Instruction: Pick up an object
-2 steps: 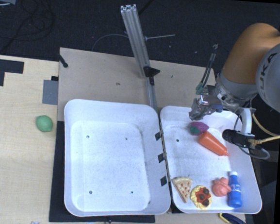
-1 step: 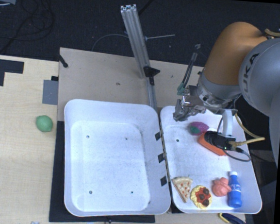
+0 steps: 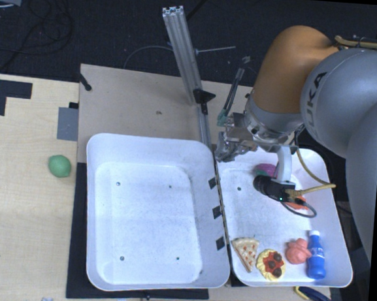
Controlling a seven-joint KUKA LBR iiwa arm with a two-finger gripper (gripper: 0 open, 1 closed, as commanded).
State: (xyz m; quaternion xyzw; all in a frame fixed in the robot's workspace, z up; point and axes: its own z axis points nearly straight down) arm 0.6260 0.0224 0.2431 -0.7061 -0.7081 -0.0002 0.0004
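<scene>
My gripper (image 3: pixel 226 151) hangs over the far left corner of the right bin (image 3: pixel 339 222), close to the rim shared with the left bin. A magenta object (image 3: pixel 265 168) lies just right of it, partly hidden by the wrist. Along the right bin's near edge sit a pizza-slice toy (image 3: pixel 246 251), a round red-and-yellow toy (image 3: pixel 270 264), a pink lump (image 3: pixel 296 250) and a blue bottle (image 3: pixel 316 256). Nothing shows between the gripper's tips.
The left bin (image 3: pixel 98 171) lies beside the right one, joined by black clips (image 3: pixel 217 211). A green ball (image 3: pixel 60 166) rests on the bench left of the bins. A slanted aluminium bar (image 3: pixel 187 58) rises behind the gripper.
</scene>
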